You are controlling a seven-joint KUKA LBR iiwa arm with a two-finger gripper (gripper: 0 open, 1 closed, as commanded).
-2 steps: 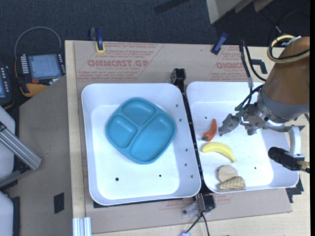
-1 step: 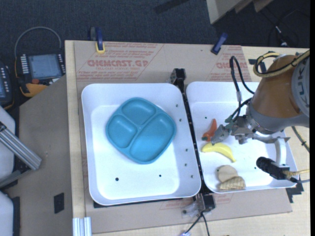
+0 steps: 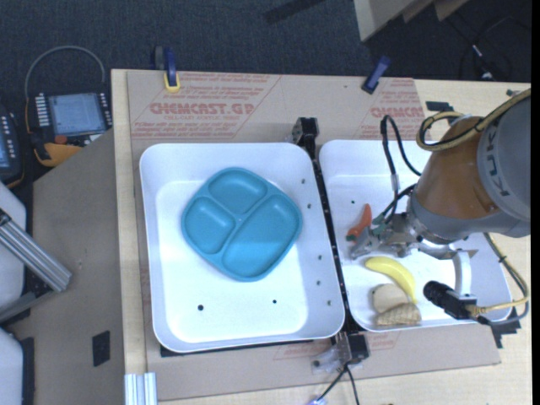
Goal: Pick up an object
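In the right bin lie a small orange-red piece with a green end, a yellow banana and a tan bread-like lump. My gripper hangs low over the bin's left part, just below the orange-red piece and just above and left of the banana. The grey arm with its orange band reaches in from the right and hides the bin floor beneath it.
The left bin holds a blue divided plate near its middle. A black divider with clamps runs between the bins. Black cables loop over the right bin's top and lower right corner.
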